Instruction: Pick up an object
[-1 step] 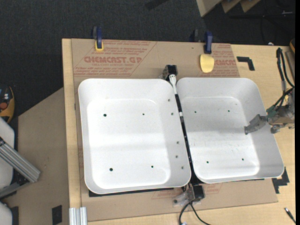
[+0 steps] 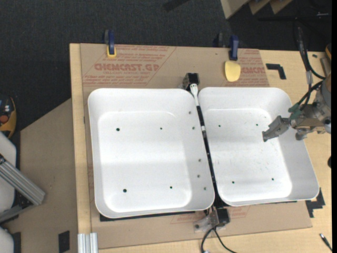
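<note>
Two white bins (image 2: 145, 101); one pincer (image 2: 287, 129) over the right, grip unclear.

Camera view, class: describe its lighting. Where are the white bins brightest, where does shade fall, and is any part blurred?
In the camera view, the left bin is brightest across its upper floor, with softer grey shade over its lower floor; the right bin is evenly lit, with dark specks showing; the pincer looks slightly soft at the right bin's right side; the brown board shows no glare.
</note>
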You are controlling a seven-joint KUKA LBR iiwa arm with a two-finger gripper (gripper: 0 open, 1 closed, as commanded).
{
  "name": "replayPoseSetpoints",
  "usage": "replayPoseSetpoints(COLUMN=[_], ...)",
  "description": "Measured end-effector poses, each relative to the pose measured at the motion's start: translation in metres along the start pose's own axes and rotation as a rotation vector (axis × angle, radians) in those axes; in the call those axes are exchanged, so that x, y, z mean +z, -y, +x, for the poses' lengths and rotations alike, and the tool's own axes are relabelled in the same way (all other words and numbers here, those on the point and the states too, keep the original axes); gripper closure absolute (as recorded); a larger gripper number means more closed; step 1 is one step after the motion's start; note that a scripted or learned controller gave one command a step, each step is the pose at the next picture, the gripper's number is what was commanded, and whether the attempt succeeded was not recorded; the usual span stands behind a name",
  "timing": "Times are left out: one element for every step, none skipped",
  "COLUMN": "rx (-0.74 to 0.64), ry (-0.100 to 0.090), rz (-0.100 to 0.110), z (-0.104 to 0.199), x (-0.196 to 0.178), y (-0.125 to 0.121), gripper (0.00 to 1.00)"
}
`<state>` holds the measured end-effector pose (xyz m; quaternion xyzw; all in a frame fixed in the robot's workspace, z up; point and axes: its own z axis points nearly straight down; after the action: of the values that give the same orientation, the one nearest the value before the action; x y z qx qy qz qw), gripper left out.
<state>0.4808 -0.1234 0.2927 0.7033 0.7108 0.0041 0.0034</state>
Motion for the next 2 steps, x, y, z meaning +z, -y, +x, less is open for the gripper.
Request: replayPoseSetpoints(rx=[0.009,0.005], ry=[0.002,0.004], rz=[0.006,-0.011], z=[-0.005,0.029], x=[-0.005,-0.187], y=[0.000,-0.002], gripper=[1.00,1.00])
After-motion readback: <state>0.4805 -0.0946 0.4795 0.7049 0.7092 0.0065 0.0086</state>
